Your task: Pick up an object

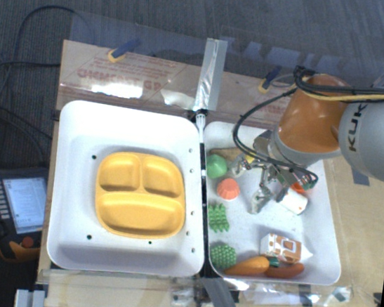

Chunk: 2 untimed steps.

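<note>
- Objects for picking lie in the right bin (329, 236), right of the frame's centre: a green ball (216, 165) and an orange-red ball (227, 188) near its upper left, a spiky green piece (219, 218) below them, a second bumpy green piece (222, 253) at the lower left, a carrot (248, 266) along the bottom wall, and a small printed carton (283, 248) just above the carrot's right end.
- My gripper (270, 191) hangs over the upper middle of that bin, fingers pointing down toward the bin floor with a gap between them and nothing caught there.
- A white piece with a red end (293, 198) lies just right of my fingers; I cannot tell whether it touches them.
- The left bin (81, 134) holds a yellow divided tray (141, 194), lying flat in its middle.
</note>
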### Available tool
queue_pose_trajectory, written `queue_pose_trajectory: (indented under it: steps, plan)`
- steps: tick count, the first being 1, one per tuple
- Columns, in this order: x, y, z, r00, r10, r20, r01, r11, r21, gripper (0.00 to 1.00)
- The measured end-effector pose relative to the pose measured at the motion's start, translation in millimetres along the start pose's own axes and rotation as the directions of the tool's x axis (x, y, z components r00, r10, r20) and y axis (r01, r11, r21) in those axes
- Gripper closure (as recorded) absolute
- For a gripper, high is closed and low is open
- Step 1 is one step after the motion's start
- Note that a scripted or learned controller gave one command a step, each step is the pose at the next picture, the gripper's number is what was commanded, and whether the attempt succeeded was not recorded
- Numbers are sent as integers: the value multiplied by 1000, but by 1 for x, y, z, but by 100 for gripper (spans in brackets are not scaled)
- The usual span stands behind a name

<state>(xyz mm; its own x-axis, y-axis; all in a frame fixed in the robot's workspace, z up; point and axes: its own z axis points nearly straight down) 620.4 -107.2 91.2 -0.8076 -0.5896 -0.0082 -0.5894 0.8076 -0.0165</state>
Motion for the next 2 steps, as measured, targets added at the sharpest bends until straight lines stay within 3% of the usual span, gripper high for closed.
queue_pose_trajectory:
  steps: [1, 2]
  plan:
    - [-38, -29, 2, 980, -198, -13, 197, 980, -17, 0]
    - [-43, -29, -10, 981, -193, 7, 193, 981, -8, 100]
